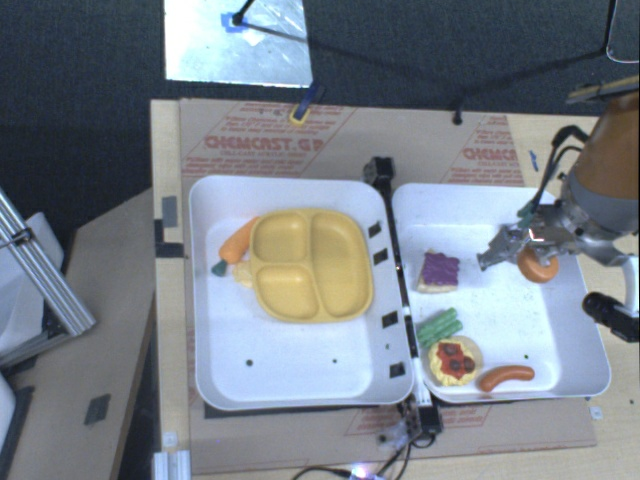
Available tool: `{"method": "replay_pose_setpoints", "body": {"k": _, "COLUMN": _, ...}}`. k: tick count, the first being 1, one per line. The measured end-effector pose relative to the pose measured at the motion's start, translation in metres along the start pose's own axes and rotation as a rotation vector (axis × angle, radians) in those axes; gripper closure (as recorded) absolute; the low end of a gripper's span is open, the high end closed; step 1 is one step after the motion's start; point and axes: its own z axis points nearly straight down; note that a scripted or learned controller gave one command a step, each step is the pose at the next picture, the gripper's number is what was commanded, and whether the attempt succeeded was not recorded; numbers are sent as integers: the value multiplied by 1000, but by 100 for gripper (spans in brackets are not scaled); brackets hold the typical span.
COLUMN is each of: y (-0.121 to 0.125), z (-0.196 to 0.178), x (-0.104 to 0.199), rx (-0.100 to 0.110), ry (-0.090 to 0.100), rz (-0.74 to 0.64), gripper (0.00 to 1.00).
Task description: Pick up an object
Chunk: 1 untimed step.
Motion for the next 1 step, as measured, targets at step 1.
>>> {"method": "replay_pose_setpoints", "body": {"k": 1, "y": 2, "z": -6, "x": 0, "rx": -12, "ry": -2, "rz": -2, "gripper": 0}}
